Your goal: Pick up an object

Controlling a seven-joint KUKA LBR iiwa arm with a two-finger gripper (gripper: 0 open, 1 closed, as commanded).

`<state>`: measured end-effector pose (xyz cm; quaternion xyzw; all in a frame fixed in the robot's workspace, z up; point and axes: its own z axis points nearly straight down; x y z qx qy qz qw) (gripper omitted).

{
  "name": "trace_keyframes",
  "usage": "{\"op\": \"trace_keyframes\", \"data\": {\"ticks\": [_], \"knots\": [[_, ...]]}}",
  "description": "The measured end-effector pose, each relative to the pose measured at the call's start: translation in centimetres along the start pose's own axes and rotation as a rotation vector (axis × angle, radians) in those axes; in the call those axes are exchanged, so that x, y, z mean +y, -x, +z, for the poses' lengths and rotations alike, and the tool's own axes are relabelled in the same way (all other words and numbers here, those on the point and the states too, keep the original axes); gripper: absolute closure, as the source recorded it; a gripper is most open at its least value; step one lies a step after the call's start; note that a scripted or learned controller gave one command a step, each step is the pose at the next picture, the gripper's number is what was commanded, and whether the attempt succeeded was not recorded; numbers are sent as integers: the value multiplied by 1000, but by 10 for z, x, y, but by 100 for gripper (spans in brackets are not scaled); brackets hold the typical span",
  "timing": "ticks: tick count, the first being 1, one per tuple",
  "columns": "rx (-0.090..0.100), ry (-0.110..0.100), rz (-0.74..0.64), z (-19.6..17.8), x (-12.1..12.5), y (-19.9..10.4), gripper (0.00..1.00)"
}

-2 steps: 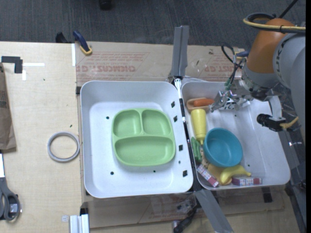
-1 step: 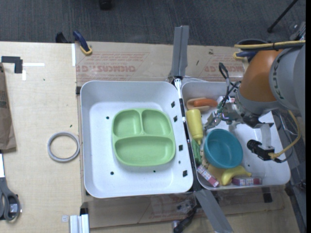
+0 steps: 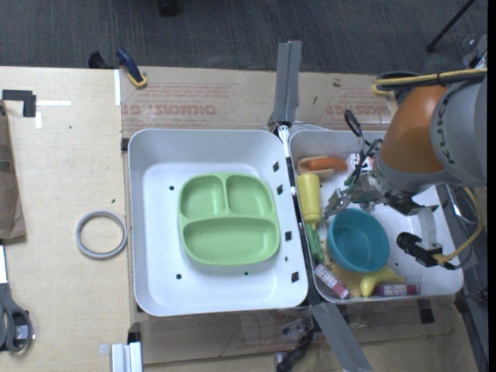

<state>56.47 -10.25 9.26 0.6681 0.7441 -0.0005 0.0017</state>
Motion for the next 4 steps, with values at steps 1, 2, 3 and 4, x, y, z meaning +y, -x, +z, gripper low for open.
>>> {"op": "trace_keyframes", "data": {"ticks": [1,2,3,4], "knots": [[1,0,5,-9,0,1,100],[1,0,4,-9,0,1,0],[3,-2,-5,1,-23,-1,0],[3,-3,-1,-7,-23,1,100]]}}
